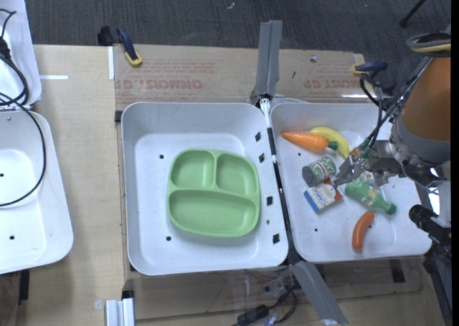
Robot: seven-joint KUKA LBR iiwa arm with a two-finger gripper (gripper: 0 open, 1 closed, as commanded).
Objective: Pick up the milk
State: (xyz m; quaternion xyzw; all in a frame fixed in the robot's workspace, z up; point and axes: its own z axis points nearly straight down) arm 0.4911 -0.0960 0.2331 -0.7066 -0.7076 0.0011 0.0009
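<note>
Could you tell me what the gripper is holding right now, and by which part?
It cannot be told: the gripper sits low among the can, milk and green bottle, with nothing visibly between its fingers.

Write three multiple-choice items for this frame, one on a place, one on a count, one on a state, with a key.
1. Where does the green divided plate lie?
A. In the left bin
B. In the right bin
C. On the cardboard behind the bins

2. How many compartments does the plate have?
A. Two
B. Three
C. Four

3. How does the small can rest?
A. Standing upright
B. Lying on its side
C. Stacked on the plate

Key: 1 A, the plate lies alone in the left bin. 2 B, two small sections sit above one long one. 3 B, its round end faces sideways, between the carrot and the blue-and-white milk carton, left of the claw.
</note>
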